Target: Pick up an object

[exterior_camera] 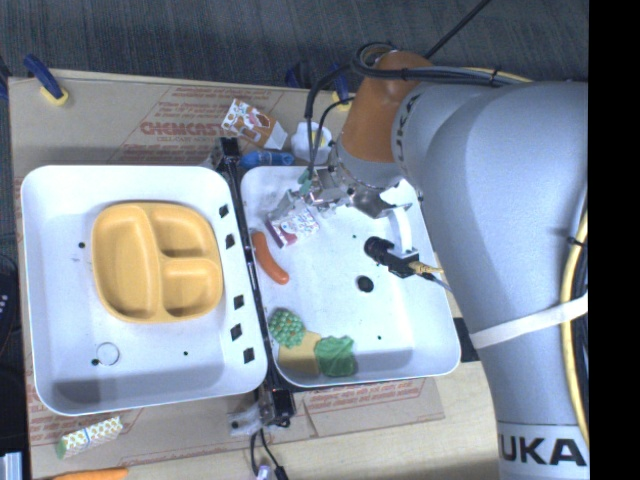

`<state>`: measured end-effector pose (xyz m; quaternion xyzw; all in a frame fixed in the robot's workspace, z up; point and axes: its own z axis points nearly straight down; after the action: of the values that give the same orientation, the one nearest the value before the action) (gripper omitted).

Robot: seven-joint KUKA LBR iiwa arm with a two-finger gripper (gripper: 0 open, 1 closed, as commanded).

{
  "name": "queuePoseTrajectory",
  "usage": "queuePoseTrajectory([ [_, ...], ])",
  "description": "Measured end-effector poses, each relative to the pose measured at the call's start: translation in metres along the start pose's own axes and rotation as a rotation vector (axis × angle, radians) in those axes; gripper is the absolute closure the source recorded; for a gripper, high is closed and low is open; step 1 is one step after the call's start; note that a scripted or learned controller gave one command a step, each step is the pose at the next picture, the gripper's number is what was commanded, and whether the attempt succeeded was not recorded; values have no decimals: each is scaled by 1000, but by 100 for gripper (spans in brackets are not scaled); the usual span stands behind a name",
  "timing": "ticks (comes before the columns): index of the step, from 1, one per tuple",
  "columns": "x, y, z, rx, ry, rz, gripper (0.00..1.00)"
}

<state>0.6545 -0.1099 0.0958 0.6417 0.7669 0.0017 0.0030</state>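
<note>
The gripper (318,190) sits down on a crinkled wrapper (292,218) near the right bin's (400,360) far edge; whether its jaws have closed, I cannot tell. Nothing lifted yet.

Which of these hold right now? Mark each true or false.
1. The yellow divided tray lies in the left bin. True.
2. The orange hot dog lies in the left bin. False: it is in the right bin, near the dividing edge.
3. The claw is over the right bin's far end, by a crumpled wrapper. True.
4. The green toys sit at the right bin's far end. False: near end.
</note>
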Motion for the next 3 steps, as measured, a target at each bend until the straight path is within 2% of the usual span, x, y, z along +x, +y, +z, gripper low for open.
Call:
queuePoseTrajectory([
  [1, 0, 1, -11, 0, -1, -4, 100],
  [2, 0, 1, -11, 0, -1, -5, 0],
  [3, 17, -63, 0, 10, 4, -19, 0],
])
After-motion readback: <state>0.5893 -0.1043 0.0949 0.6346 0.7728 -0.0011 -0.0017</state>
